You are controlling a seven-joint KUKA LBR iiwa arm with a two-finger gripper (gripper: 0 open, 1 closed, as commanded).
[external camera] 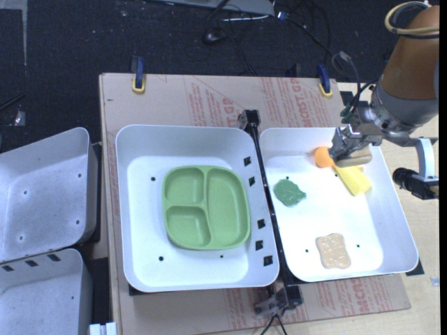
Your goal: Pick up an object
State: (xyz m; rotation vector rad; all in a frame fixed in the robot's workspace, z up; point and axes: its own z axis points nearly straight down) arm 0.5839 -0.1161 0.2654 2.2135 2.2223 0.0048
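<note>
The left bin point(133, 152) holds a green divided plate point(207, 207). In the right bin point(391, 208), a green lump point(288, 192) lies near the left wall, a tan waffle-like piece point(333, 250) toward the front, and an orange ball point(322, 158) and a yellow block point(354, 179) at the back. The gripper point(347, 147) hangs over the ball and block; whether it is clamped on anything cannot be told.

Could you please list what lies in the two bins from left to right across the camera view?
green divided plate → green leafy piece → beige waffle-like piece; the orange piece, yellow piece and tool overlap at the right, so their order is unclear.
</note>
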